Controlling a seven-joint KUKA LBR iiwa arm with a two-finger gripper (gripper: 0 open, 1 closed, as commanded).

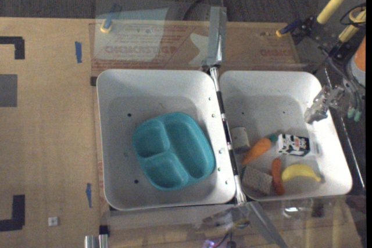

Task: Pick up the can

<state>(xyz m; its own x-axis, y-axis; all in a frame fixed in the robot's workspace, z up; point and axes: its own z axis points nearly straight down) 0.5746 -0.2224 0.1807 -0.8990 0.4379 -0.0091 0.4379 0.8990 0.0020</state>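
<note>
Near rim of the right bin: banana and grey sponge. Just beyond, by the bin's left wall beside the carrot, lies a small dull cylinder, probably the can. Likely light, stiff, slick and apt to roll, so grasp across mid-body. Farther right hangs the gripper; released or clenched, cannot tell.

Even overhead light, soft shadows; white bins bright, near glare; overall soft focus, clear sheet faintly reflective
</note>
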